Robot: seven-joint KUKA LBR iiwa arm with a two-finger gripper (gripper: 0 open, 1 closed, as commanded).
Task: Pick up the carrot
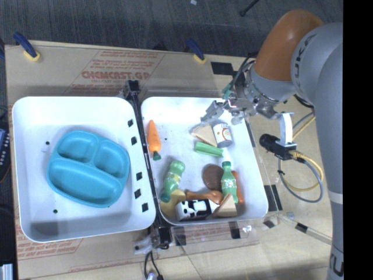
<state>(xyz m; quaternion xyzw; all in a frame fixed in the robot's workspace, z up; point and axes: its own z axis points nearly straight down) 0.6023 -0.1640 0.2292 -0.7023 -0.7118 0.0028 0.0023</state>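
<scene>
The grey arm bends in from the right, its claw [217,111] over the right white bin's [175,107] far edge, seemingly spread wide; the orange tapered carrot [153,137] lies by the left wall.

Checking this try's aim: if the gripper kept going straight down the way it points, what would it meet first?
Probably the small can and sandwich wedge just below the gripper, though depth is unclear. The carrot lies well off to the side.
</scene>
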